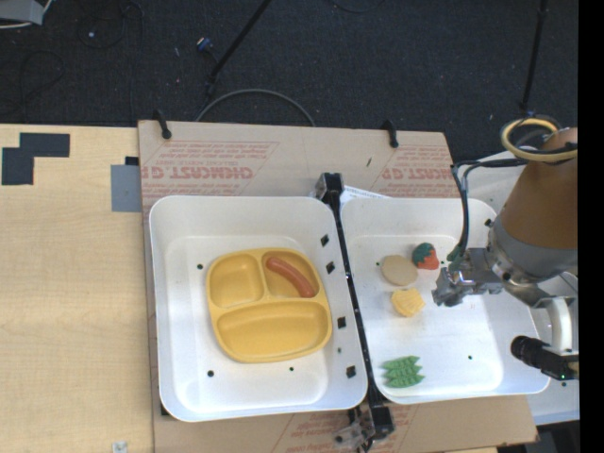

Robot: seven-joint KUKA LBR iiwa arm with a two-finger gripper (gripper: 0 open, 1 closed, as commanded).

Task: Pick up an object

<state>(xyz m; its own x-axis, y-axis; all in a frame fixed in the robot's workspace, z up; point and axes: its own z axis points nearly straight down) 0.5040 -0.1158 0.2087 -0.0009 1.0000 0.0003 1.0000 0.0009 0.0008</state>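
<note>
Gripper (451,286) low over right bin (472,371), just beside yellow piece (408,302) — nothing pinched.

Claw state: can't tell, too blurry. Risk: descent clips piece's edge & shoves it vs. tan disc (398,271) or strawberry (426,255). Open room toward bin's right wall & front; green item (403,372) sits alone near front edge. Sausage (292,275) in yellow tray (269,333), left bin.

Orange-banded grey arm (540,217), dark metal claw (451,287), black cable
</note>
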